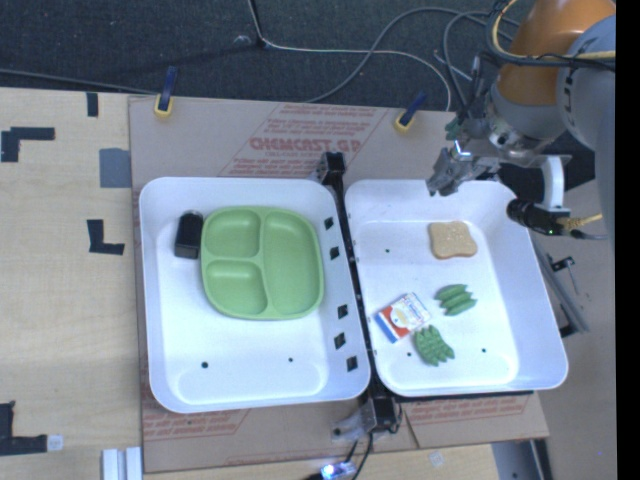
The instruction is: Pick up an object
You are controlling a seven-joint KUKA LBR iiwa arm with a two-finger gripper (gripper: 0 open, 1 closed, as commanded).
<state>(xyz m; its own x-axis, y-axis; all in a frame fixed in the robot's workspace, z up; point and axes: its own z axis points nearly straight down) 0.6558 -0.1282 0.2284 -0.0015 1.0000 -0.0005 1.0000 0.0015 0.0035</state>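
The gripper point(445, 175) was positioned above the far rim of the right bin point(520, 298); whether it was spread or pressed together could not be told, and nothing was seen in it. In that bin a slice of toast point(452, 239) lay nearest the gripper, with a green pea pod point(456, 299), a small red-and-white packet point(403, 317) and a second green pod point(433, 346) nearer the front. In the left bin point(170, 338) a green divided plate point(263, 262) was placed, a black block point(188, 235) touching its left edge.
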